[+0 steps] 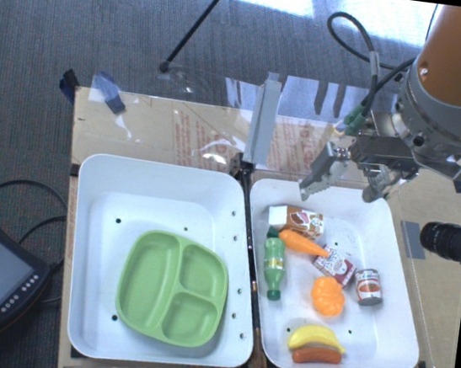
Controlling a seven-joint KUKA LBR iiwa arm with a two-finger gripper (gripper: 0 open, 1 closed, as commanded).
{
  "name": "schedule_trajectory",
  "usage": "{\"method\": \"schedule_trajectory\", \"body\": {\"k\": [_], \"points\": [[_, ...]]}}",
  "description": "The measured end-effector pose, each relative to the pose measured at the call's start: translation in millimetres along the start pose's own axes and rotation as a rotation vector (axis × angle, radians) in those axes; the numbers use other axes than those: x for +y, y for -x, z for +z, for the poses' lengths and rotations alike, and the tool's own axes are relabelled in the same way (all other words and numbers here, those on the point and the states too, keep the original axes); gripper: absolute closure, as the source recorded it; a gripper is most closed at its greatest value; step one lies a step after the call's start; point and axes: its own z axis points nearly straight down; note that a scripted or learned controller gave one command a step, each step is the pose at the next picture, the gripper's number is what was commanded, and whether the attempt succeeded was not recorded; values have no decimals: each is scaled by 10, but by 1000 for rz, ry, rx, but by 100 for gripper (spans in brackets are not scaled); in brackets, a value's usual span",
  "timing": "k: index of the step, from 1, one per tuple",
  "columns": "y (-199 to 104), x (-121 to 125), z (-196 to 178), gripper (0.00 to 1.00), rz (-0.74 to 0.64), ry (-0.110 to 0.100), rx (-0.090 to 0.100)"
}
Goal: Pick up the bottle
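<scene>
The bottle (273, 266) is small and green with a green cap and a pale label. It lies along the left side of the right bin (389, 329), cap pointing toward the front. My gripper (348, 185) hangs above the bin's back edge, up and to the right of the bottle and well apart from it. Its two fingers (320, 176) are spread wide, open, with nothing between them.
Beside the bottle lie a carrot (303, 243), a small box (303, 221), a red packet (336, 264), a can (368, 287), an orange fruit (327, 295), a banana (315, 335) and a sausage (317, 355). The left bin (100, 203) holds a green divided plate (173, 288).
</scene>
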Motion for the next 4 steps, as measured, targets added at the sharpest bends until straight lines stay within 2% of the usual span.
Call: {"method": "schedule_trajectory", "body": {"k": [1,2,3,4], "points": [[-21,14,-83,100,-8,-4,-1],[-727,488,566,100,91,22,6],[-1139,446,560,100,28,24,5],[-729,468,560,100,-104,24,4]]}}
